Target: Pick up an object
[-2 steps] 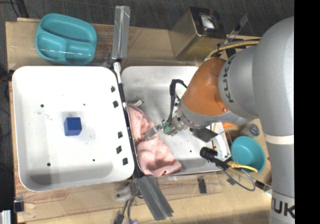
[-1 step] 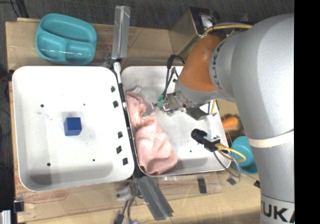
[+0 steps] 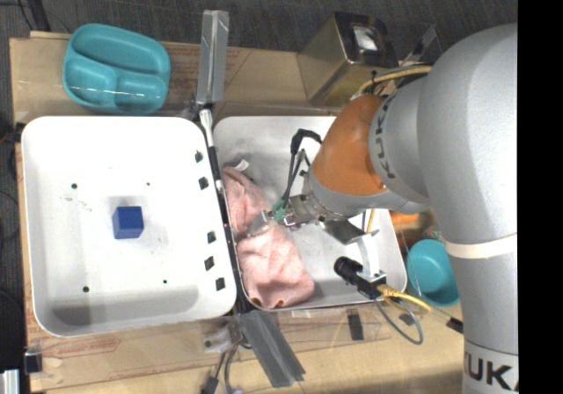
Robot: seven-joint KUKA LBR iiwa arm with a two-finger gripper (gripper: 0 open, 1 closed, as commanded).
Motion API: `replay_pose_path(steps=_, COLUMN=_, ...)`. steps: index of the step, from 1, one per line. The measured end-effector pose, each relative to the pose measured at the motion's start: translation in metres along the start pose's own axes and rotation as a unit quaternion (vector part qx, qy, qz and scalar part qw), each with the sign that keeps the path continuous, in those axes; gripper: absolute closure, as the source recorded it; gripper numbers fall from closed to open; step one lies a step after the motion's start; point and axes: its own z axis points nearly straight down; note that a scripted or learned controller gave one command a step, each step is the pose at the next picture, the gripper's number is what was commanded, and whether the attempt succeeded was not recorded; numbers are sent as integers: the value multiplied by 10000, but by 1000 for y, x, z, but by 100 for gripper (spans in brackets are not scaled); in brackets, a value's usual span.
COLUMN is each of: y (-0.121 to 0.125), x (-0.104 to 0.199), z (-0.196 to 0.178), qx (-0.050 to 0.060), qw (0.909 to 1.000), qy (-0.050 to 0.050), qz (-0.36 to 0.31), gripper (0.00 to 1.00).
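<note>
A pink cloth (image 3: 264,247) lies crumpled along the left side of the right bin (image 3: 264,133). A small blue cube (image 3: 128,222) sits in the left bin (image 3: 53,155), left of its middle. My gripper (image 3: 271,218) is low in the right bin, right at the cloth's upper part; the grey arm with its orange band (image 3: 352,159) hangs over it from the right. A fold of the cloth lies at the fingertips, and the wrist hides how the fingers stand.
A teal divided tray (image 3: 116,67) rests on the bench behind the left bin. A teal cup (image 3: 433,269) stands right of the right bin, partly behind the arm. A metal box (image 3: 352,54) stands at the back. Black clips line the wall between the bins.
</note>
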Motion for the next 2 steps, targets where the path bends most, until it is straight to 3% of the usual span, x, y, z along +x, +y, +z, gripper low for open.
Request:
replay_pose_path(steps=1, y=1, x=0, z=-8, qx=5, qw=10000, qy=9, qz=-22, gripper=100)
replay_pose_path(steps=2, y=32, x=45, z=-100, qx=-3, qw=10000, qy=-3, qz=-88, gripper=100)
